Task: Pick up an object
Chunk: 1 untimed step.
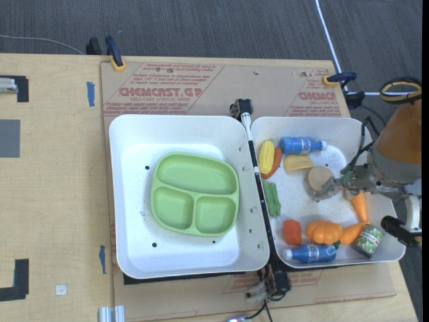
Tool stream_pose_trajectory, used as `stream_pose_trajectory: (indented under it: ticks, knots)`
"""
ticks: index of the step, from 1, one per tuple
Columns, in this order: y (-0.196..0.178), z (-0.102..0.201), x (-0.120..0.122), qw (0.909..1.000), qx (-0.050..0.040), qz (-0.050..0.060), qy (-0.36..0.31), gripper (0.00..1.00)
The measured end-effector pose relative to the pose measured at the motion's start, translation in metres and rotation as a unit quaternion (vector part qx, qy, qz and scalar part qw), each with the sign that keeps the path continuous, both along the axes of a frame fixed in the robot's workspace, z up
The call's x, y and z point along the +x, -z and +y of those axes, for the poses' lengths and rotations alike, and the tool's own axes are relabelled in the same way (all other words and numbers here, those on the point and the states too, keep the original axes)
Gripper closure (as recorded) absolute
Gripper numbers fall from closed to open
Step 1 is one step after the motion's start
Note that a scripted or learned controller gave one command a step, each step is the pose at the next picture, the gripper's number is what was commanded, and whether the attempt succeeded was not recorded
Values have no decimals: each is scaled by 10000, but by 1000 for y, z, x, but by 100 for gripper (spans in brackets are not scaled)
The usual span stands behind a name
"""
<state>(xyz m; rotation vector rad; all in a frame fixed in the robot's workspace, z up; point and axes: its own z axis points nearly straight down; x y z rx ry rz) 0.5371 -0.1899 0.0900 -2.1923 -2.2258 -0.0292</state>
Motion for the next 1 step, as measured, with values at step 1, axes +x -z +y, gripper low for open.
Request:
stream_pose_trajectory:
  ticks: [1]
  knots:
    - [0,-1,-2,10000,9,-3,-7,0]
